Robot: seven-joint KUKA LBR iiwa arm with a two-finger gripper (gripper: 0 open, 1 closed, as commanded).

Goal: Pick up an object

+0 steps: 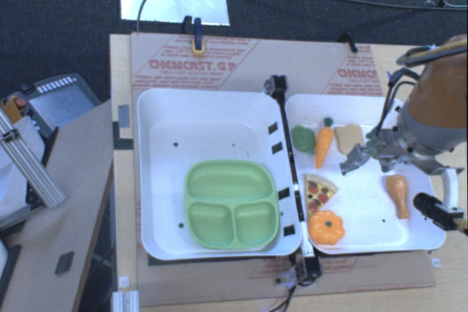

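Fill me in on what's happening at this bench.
A robot arm reaches in over the right bin, its end effector hovering above the bin floor near a bread slice and a carrot. Nothing shows between its fingers. Toy food lies around it: a pizza slice, a pumpkin, a drumstick. The left bin holds a green tray.

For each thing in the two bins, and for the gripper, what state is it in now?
Green divided plate: flat in left bin.
Carrot: lying in right bin.
Pizza slice: flat.
Pumpkin: upright.
Chicken drumstick: lying free.
Bread slice: flat.
Gripper: above right bin, nothing visibly between its fingers.
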